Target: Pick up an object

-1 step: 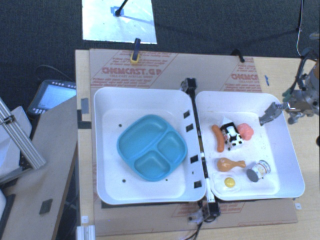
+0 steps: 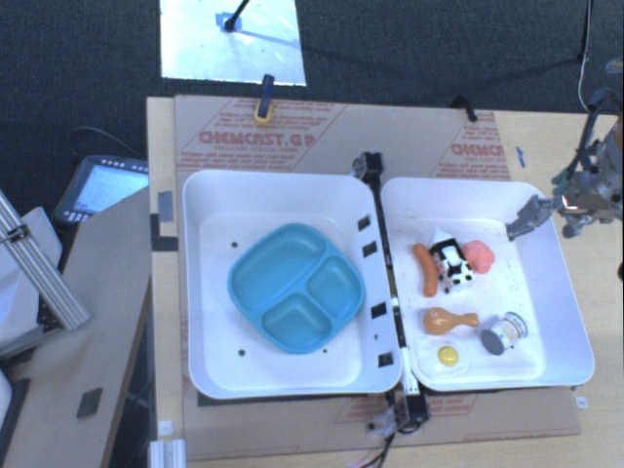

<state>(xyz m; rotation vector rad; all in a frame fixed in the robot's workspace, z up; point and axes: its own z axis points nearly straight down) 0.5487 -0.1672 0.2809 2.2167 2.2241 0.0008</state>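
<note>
Fried-egg toy (image 2: 448, 356) at near edge of right bin (image 2: 561, 261). Small tin can (image 2: 503, 333) just right of egg, chicken drumstick (image 2: 449, 319) just above egg. Sausage (image 2: 425, 268), cow figure (image 2: 451, 262), pink lump (image 2: 479, 255) clustered farther back from egg. Gripper (image 2: 542, 213) over bin's far right rim, nothing between fingers; spread or closed cannot tell. Likely target cluster lies left of and nearer than gripper; sausage's long axis runs near-to-far. Blue divided plate (image 2: 296, 287) in left bin (image 2: 210, 261).

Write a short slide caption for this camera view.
Gripper poised over right bin of small toys; blue divided plate in left bin.
</note>
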